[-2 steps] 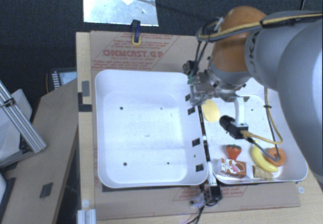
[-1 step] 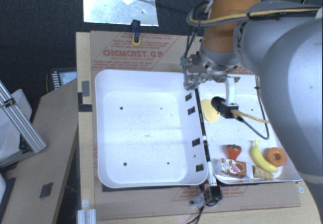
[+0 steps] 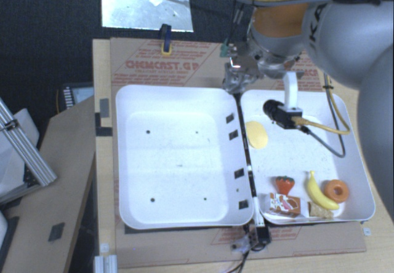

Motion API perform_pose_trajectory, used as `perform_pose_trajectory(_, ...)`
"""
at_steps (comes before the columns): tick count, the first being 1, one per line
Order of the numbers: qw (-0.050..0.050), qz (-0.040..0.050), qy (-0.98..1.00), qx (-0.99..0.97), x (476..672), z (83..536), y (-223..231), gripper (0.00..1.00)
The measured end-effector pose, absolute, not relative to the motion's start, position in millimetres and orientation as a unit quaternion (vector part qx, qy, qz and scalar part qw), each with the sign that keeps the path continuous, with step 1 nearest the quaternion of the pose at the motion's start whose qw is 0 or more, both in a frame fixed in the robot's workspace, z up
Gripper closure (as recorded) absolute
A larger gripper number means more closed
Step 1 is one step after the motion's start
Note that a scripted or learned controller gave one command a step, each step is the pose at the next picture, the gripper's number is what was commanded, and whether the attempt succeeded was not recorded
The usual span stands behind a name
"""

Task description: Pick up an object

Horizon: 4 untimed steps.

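My gripper (image 3: 236, 81) hangs over the far rim where the two bins meet, beneath the orange wrist band. In the right bin (image 3: 357, 142), a flat yellow disc (image 3: 257, 134) lies close to the divider, a short way in front of the gripper. Along the near edge of that bin sit a strawberry (image 3: 284, 184), a red and white packet (image 3: 284, 204), a banana (image 3: 321, 191), an orange ring (image 3: 336, 190) and a small tan piece (image 3: 319, 209). Nothing shows in the gripper's grasp.
The left bin (image 3: 178, 155) is bare white with a few dark specks. A black camera on a white bracket (image 3: 280, 112) with a yellow cable hangs over the right bin's far half. Black clips (image 3: 237, 155) line the divider. Cardboard lies under both bins.
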<state>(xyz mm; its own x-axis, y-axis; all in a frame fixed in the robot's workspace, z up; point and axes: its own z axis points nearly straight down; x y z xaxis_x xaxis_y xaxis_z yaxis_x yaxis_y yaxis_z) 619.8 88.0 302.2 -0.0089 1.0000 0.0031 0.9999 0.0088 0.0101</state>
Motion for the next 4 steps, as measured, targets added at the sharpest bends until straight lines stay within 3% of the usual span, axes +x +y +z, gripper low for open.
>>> perform_pose_trajectory(1,-0.002,-0.0018,0.710,0.704,615.2,205,131,1.00)
perform_pose_trajectory(2,0.002,0.0031,0.710,0.704,656.4,237,140,1.00)
perform_pose_trajectory(3,0.001,0.0054,0.711,0.703,668.4,302,207,1.00)
perform_pose_trajectory(4,0.000,-0.0003,0.710,0.705,668.1,238,236,1.00)
